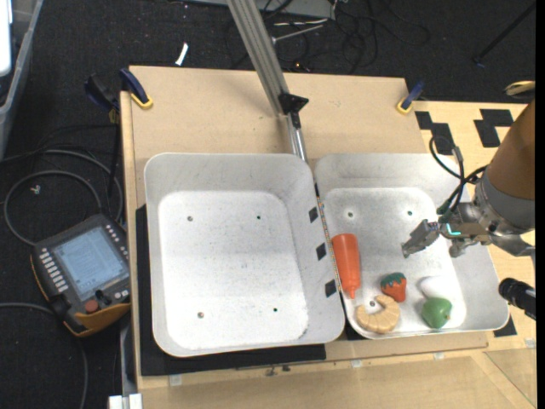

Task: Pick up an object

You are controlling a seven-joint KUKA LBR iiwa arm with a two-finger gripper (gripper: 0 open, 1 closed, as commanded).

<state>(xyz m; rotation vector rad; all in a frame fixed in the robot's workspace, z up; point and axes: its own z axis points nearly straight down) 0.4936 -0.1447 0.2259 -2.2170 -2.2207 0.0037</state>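
Gripper [421, 237] hangs over the right bin [375, 173]; whether its jaws are apart or together I cannot tell. Nearest object: the strawberry [393, 285], toward the bin's front edge. Judged light, rigid, smooth; grasp across its widest part.

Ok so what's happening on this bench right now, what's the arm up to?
A robot arm reaches in from the right, with its gripper hanging over the right bin. Nothing is visibly held. In that bin's near part lie four toy foods: an orange carrot along the left wall, a red strawberry, a tan cookie-like piece and a green fruit. The gripper is above and apart from them, so the pick has not happened. The left bin sits alongside.
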